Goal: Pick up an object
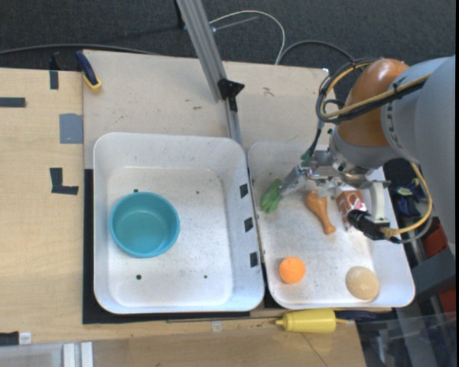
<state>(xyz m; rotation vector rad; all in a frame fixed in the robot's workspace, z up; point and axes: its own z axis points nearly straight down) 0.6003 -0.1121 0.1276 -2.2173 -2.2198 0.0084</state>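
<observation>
At the near edge of the desk [30,228], a yellow mustard bottle [310,321] lies on its side just outside the front rim of the right bin [271,239]. Inside that bin, toward its near side, an orange ball [291,270] sits left of a beige, rounded object [362,282], the two well apart. Further back lies a toy chicken drumstick [320,209], tilted, with a small red-and-white object [351,202] just to its right. A green toy vegetable [272,196] rests near the bin's left wall.

The arm [413,121] reaches in from the right, its orange band above the wrist, cables looping around it. The hand [310,176] hangs low over the far part of the right bin, between the green vegetable and the drumstick, close to both. Whether its fingers are spread or pressed together cannot be told, and nothing is seen between them.

The left bin [168,147] holds a teal bowl [144,224], upright, toward its left side. Beyond the bins a slanted grey metal rail [203,33] crosses the desk, and a blue-and-yellow clamp [89,71] sits at the far left.
</observation>
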